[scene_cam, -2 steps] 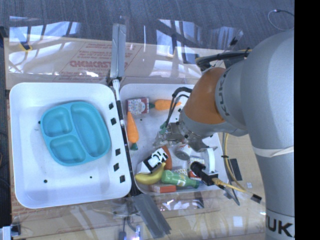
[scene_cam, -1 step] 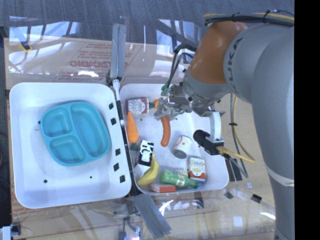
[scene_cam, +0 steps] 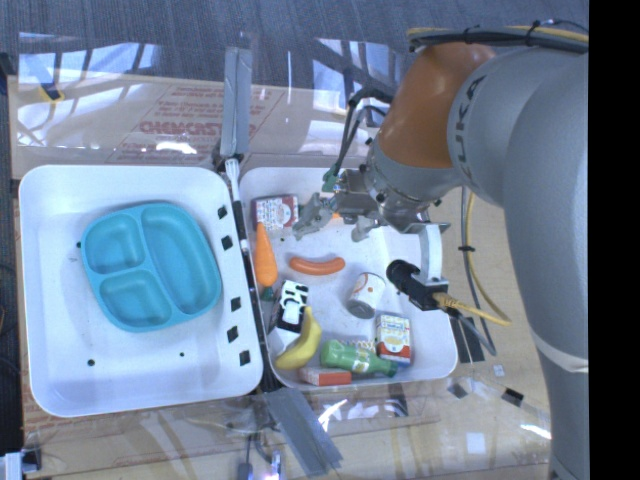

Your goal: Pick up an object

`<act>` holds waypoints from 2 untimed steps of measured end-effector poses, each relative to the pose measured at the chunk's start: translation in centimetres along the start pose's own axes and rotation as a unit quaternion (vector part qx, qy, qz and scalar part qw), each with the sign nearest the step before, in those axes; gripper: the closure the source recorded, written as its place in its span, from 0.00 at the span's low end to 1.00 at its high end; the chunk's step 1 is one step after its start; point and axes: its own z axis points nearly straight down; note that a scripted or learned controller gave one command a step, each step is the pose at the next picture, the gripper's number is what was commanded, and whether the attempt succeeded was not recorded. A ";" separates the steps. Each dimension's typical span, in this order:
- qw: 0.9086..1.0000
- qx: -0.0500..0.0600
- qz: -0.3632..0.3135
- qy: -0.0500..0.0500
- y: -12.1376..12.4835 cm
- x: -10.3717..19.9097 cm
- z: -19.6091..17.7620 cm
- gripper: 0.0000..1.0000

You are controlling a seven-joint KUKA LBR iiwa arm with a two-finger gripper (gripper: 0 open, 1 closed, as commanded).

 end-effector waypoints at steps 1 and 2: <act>1.000 0.001 -0.018 0.000 5.3 -7.3 11.2 0.00; 1.000 0.001 -0.023 0.001 10.3 -7.4 14.9 0.00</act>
